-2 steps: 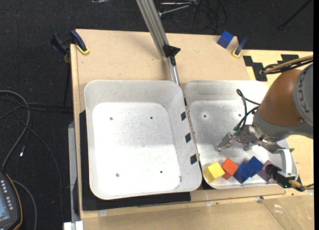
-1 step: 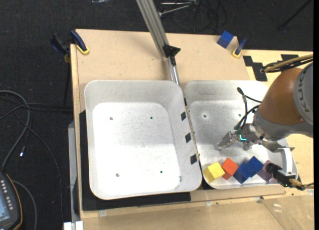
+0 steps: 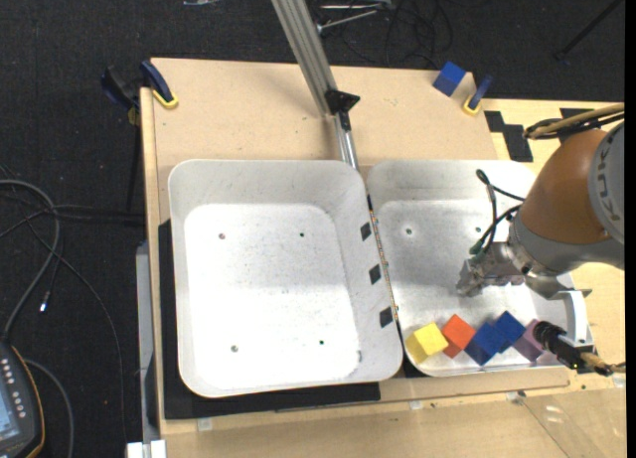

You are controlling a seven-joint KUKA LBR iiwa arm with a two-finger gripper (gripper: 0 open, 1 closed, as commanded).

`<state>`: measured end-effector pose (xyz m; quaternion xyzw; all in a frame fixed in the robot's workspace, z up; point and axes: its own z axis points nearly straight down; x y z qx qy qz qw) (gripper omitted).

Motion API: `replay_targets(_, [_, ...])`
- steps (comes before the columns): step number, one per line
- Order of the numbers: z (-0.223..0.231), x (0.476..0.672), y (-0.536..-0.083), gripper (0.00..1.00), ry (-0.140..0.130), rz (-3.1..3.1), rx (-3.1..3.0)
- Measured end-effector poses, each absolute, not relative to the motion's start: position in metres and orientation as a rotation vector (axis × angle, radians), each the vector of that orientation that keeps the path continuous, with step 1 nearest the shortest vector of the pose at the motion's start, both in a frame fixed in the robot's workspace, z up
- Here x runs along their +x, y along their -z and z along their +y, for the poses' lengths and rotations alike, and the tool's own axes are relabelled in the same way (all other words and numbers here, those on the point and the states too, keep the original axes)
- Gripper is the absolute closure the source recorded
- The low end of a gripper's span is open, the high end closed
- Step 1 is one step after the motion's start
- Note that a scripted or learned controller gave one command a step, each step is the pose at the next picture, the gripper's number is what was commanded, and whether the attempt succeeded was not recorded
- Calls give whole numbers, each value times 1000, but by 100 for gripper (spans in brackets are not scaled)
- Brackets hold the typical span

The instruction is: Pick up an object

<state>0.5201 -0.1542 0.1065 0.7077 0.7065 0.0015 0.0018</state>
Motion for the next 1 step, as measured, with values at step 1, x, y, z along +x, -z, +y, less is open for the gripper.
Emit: replay_targets(1, [-196, 553, -95, 100, -1, 2216, 2220])
